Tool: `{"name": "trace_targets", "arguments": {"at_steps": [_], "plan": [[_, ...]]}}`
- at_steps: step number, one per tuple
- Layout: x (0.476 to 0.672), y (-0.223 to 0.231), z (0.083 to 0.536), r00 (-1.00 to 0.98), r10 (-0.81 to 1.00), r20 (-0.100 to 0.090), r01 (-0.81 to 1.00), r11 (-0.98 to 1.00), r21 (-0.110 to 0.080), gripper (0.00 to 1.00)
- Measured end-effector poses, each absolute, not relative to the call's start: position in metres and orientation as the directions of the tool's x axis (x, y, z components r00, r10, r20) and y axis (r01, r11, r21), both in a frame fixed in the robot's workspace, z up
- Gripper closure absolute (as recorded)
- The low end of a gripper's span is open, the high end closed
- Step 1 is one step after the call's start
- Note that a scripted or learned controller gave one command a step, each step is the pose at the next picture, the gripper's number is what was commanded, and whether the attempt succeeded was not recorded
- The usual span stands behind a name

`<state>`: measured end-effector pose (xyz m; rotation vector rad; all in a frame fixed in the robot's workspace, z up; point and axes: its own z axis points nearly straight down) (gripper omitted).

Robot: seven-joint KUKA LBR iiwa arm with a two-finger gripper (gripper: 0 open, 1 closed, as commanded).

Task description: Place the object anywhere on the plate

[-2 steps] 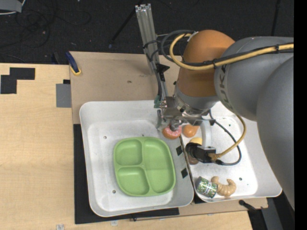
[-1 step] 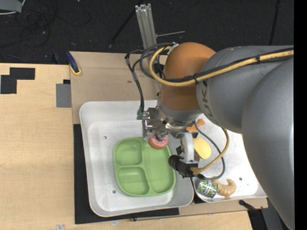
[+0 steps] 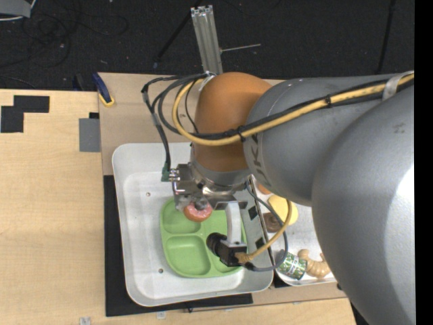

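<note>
A green divided plate (image 3: 184,254) lies in the left white bin (image 3: 135,202). A pink and red ring-shaped object (image 3: 198,212) sits at the plate's far edge, over its upper compartment. My gripper (image 3: 196,200) is directly above this object and hides its top. Whether the object rests on the plate or hangs just above it I cannot tell. The grey arm with its orange band covers most of the right side of the view.
The right bin (image 3: 298,279) is largely hidden by the arm. In it lie a yellow object (image 3: 281,206), a green can (image 3: 293,266) and a tan object (image 3: 318,267). A metal post (image 3: 206,39) stands behind the bins.
</note>
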<state>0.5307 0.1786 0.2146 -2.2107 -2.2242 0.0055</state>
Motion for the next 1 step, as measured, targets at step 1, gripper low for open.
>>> {"name": "trace_targets", "arguments": {"at_steps": [1], "plan": [[0.5316, 0.1762, 0.2149, -0.002, 1.000, -0.001, 1.000, 0.002, -0.005, 0.00]]}}
